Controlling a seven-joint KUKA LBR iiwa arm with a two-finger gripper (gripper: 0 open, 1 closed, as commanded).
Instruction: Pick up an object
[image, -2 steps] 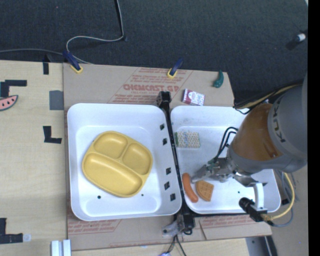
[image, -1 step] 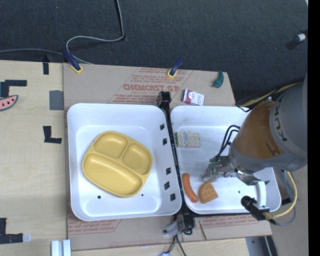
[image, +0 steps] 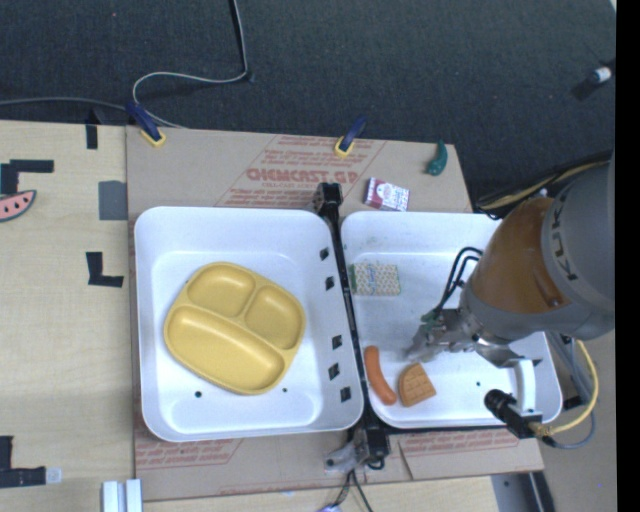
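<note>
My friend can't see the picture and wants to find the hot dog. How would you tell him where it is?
Look at the right-hand white bin, the one the grey and orange arm reaches into. Near its bottom-left corner, close to the divider between the bins, lies the toy sausage. It is long, thin and orange-red, unlike the squarish tan cracker-like piece beside it and the pale speckled pad farther up.

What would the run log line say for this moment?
arm: over right bin | gripper: low, above hot dog and toast piece | held: nothing seen | left bin: yellow divided plate
</note>
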